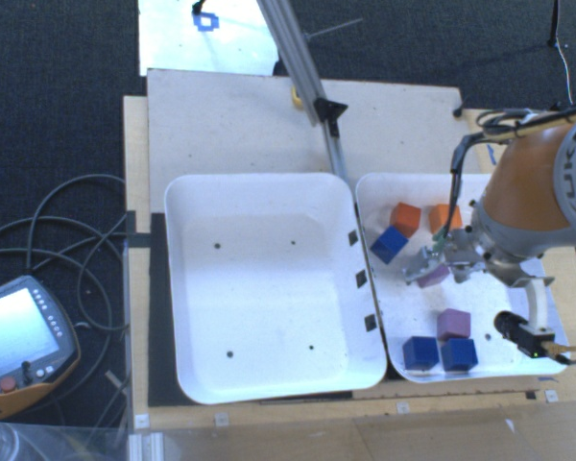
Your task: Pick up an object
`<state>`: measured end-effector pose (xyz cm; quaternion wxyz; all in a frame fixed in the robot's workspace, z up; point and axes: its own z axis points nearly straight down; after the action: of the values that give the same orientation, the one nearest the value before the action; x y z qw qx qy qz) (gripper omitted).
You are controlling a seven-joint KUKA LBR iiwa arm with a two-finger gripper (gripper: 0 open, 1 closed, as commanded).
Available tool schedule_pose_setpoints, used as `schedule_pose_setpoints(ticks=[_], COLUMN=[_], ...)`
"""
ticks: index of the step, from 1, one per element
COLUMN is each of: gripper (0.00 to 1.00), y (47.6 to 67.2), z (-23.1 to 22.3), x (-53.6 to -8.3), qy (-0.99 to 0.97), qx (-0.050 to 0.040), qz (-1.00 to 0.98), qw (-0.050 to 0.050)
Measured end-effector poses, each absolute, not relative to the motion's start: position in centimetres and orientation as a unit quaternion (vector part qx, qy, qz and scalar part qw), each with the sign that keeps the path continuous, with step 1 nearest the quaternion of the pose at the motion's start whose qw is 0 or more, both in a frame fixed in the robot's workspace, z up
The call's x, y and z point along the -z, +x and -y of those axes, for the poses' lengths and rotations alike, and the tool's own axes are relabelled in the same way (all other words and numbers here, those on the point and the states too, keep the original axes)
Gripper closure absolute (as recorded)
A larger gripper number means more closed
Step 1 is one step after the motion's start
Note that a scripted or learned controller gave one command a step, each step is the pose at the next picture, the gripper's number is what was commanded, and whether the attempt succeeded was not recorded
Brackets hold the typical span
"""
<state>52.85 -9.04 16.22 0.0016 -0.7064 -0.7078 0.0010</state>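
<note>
Seven blocks on show, all of them in the right bin (384, 339) — and the gripper (430, 263) is down among them, in the upper middle of that bin. Its metal fingers (415, 268) point left, and a mauve block (434, 276) sits right at their tips, touching or very nearly so. Is it clamped? Hard to call from up here — the block is half tucked under the wrist, and the angle doesn't show whether the fingers have closed on it or merely rest against it, nor how wide they stand. So the pick, by my reading, is at the grasp stage: the arm (533, 195) has reached a candidate, but nothing is visibly off the bin floor, and the lift is all to come.

Now the count. Blue blocks — three: one blue block (389, 244) just left of the fingertips, and a pair side by side at the bin's near edge (421, 352) and (459, 354). Orange — two: one orange block (406, 218) near the top, another (444, 218) partly hidden behind the gripper body. Purple tones — two: the mauve one at the fingers, plus a purple block (453, 323) just above the blue pair. The left bin (182, 200) beside it plays no part yet.
</note>
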Motion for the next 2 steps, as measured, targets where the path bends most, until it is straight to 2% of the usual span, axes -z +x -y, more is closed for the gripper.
schedule_pose_setpoints(ticks=[1,2], gripper=[0.0,0.0], y=[52.1,52.1], z=[8.2,8.2], x=[-10.8,-8.9], qy=[-0.706,-0.706], qx=[-0.0012,-0.0003], qz=[0.708,0.708], qw=[0.002,0.001])
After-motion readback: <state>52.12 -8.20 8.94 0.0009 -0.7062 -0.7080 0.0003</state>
